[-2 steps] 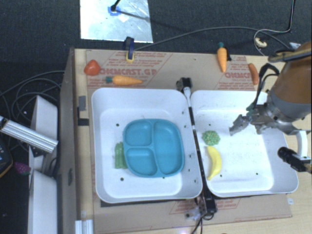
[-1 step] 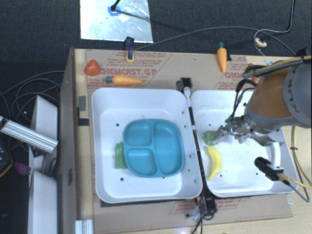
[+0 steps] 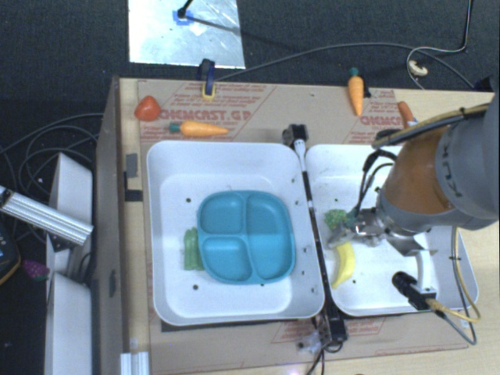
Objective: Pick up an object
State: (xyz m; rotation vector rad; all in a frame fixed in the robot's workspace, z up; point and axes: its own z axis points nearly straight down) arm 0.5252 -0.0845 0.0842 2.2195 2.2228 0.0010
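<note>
Pincer low in the right bin, close to the banana.
The banana [image 3: 344, 264] lies just under the pincer [image 3: 361, 231]; its opening cannot be told. Broccoli [image 3: 336, 219] beside may be caught instead, or the curved banana may slip.

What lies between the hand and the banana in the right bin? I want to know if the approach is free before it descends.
Nothing visible does. The hand sits in the right bin, just above the banana. The green broccoli piece lies beside the hand, to its left, not between them.
</note>
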